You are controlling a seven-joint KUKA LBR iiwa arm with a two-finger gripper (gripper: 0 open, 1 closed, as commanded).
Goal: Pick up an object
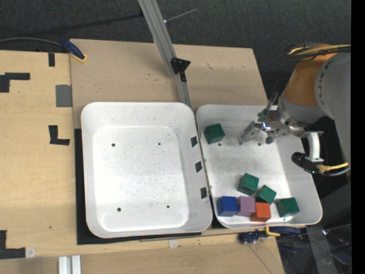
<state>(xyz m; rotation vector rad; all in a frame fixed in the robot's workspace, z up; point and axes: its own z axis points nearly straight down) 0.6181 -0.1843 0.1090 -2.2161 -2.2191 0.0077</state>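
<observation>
Gripper [258, 135] low over right bin [296, 164], far side; fingers spread, nothing between them. Green cube [214, 133] lies left of it, apart. Six more cubes cluster at near edge.

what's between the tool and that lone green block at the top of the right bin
Nothing visible. The tool sits over the right bin, with bare white floor between it and the lone green block. The other blocks cluster at the bin's near end.
</observation>
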